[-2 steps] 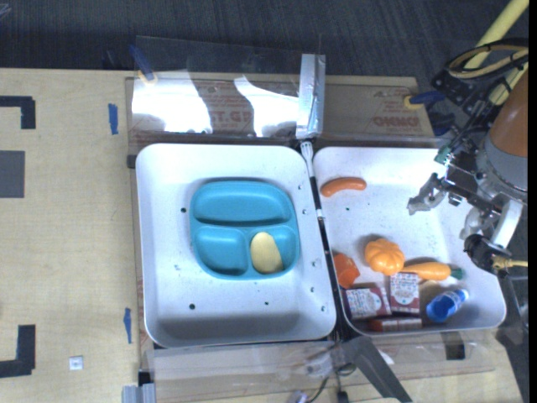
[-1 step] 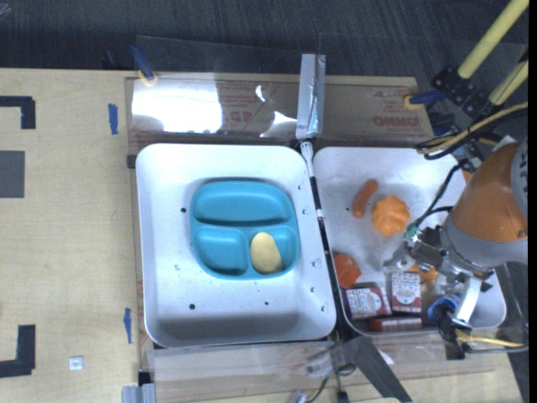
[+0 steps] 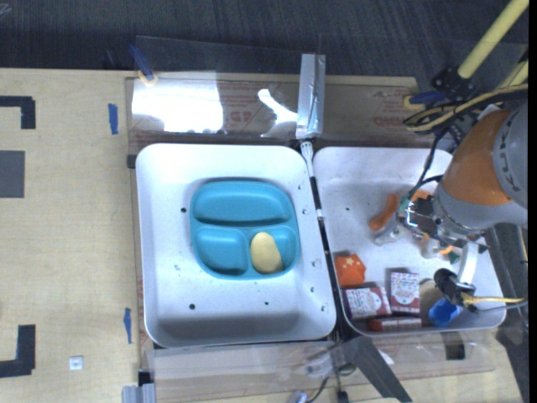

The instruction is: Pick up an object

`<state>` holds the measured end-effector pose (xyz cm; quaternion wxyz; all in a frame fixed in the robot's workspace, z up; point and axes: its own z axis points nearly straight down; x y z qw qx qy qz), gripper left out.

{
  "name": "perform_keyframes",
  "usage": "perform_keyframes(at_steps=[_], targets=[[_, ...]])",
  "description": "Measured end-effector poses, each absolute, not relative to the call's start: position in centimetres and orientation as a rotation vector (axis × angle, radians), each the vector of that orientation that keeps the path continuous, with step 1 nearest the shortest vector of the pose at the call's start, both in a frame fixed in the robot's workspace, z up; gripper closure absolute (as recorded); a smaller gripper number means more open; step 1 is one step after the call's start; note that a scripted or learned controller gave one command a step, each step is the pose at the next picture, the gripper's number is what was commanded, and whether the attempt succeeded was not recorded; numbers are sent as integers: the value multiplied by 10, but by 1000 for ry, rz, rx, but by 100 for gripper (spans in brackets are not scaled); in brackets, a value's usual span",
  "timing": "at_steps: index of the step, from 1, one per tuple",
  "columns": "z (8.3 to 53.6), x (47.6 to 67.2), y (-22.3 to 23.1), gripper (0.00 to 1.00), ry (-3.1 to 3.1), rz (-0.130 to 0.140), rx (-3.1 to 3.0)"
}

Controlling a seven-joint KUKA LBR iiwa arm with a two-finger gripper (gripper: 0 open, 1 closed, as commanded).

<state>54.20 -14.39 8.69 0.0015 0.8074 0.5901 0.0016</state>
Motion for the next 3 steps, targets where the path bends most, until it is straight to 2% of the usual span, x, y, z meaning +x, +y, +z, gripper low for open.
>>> perform_keyframes(at_steps=[2, 3], targets=[[86, 650, -127, 0, 2237, 3, 2201], [85, 665, -134, 0, 2504, -9, 1908]])
